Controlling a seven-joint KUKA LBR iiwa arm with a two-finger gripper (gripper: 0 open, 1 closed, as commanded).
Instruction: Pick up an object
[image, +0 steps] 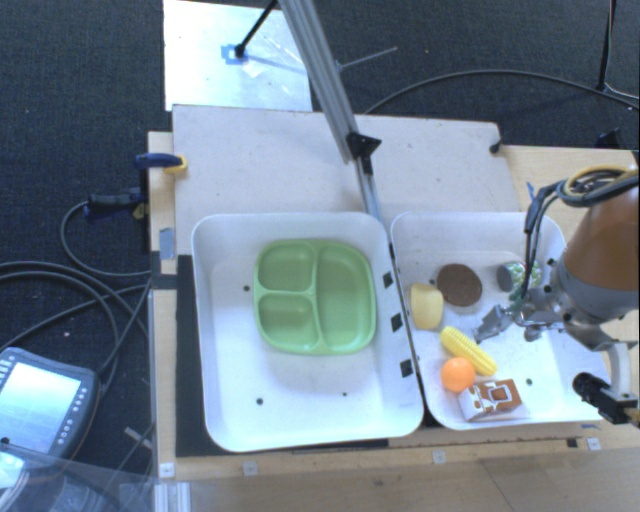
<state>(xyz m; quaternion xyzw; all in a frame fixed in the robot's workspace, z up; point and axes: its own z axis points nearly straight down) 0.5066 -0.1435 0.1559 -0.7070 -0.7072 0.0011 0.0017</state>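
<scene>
Two white bins stand side by side on the bench; the left bin (215, 400) holds a green divided plate (316, 297), lying flat near its middle, and nothing of the task seems to be there; the right bin (545, 410) holds the small things from which one must be picked. Going from its left wall: a pale yellow block (427, 306) lies just beside the wall; a brown round disc (460, 284) is near it, a little further back; a yellow corn cob (468, 350) lies slanted below them; an orange ball (458, 375) is touching or almost touching the cob's lower end; an orange and white box (491, 399) lies just beside the ball, near the front rim; a small greenish thing (516, 272) lies further back, too blurred to name.

The gripper (497, 323) hangs just to the right of the corn cob, above the bin floor; the view does not show how its claw stands, so I cannot tell it; nothing is seen between the tips.

I judge the step in hand to be the approach; the cob seems the nearest target. To do it well, the claw should come down over the cob's middle, closing across its narrow width, not along its length; it should stay away from the ball, since a push there could roll both things away.
</scene>
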